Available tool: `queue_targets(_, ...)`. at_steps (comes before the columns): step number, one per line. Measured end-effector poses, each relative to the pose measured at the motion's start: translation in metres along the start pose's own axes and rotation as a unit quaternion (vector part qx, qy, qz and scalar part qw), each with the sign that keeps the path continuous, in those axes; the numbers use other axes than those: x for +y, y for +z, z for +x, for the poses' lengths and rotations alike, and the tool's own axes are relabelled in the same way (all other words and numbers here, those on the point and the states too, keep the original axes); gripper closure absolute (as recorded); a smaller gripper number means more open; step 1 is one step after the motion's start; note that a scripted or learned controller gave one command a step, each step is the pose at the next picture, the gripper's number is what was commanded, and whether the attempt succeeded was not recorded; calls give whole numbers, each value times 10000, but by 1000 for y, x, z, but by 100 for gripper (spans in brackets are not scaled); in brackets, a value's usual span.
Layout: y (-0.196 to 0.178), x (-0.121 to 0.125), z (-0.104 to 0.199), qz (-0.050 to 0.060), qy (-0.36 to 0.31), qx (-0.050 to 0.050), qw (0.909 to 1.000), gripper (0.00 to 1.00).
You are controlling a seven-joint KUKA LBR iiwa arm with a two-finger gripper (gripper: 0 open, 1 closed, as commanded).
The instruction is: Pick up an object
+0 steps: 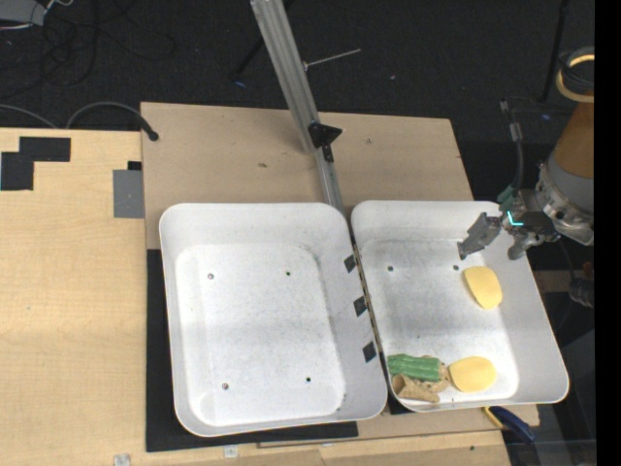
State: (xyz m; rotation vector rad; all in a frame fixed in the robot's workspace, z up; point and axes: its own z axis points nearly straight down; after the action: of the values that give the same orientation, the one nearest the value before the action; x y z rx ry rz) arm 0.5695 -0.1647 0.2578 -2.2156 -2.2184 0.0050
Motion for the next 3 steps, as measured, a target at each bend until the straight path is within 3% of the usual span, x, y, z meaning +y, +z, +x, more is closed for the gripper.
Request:
queue_targets(1, -2, 1, 0, -19, 6, -6, 10000, 0)
queue_targets(3, 114, 1, 11, 9, 9, 3, 10000, 0)
